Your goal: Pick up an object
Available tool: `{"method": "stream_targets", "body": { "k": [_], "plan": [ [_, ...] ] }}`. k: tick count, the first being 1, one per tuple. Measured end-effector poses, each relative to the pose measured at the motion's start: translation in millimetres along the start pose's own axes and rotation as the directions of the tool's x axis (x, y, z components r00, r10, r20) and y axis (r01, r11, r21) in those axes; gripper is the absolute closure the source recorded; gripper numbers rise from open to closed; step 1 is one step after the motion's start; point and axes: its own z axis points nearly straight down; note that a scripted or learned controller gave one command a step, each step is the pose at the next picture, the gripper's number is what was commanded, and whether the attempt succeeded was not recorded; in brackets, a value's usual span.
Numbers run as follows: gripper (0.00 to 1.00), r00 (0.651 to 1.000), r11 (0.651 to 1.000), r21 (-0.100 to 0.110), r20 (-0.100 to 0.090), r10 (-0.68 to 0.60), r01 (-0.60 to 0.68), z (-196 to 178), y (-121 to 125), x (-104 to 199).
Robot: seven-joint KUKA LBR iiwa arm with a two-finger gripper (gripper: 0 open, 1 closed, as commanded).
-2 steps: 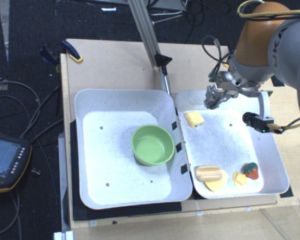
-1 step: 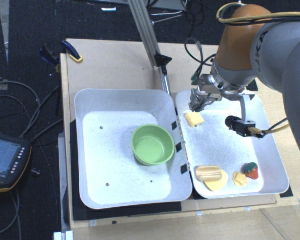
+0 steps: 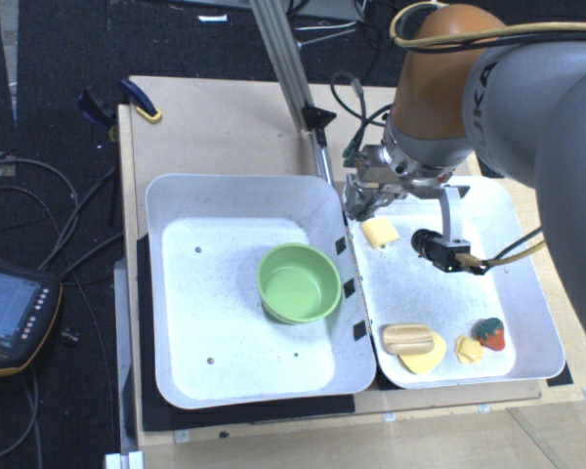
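Since the pale yellow block (image 3: 379,232) lies at the far left of the right bin (image 3: 527,350), close against that bin's left wall, it looks like the likeliest target: the gripper (image 3: 366,195) hangs just above and to its far side. Whether the fingers are apart or together cannot be told; cabling and the wrist body mask them, and nothing is visibly clamped between them. Block appears to rest on the bin floor, not lifted. Other candidates sit along the near edge of the same bin: a tan bun-like piece (image 3: 408,337) on a yellow piece (image 3: 425,359), a small yellow lump (image 3: 469,350), a red-and-green toy (image 3: 490,334). Left bin (image 3: 176,360) holds a green bowl (image 3: 298,281), upright, well apart from the arm.
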Motion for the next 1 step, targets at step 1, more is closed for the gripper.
{"method": "stream_targets", "body": {
  "k": [1],
  "plan": [
    [1.00,1.000,1.000,0.002,0.000,0.000,0.000,6.7,-9.6,48.5]
  ]
}}
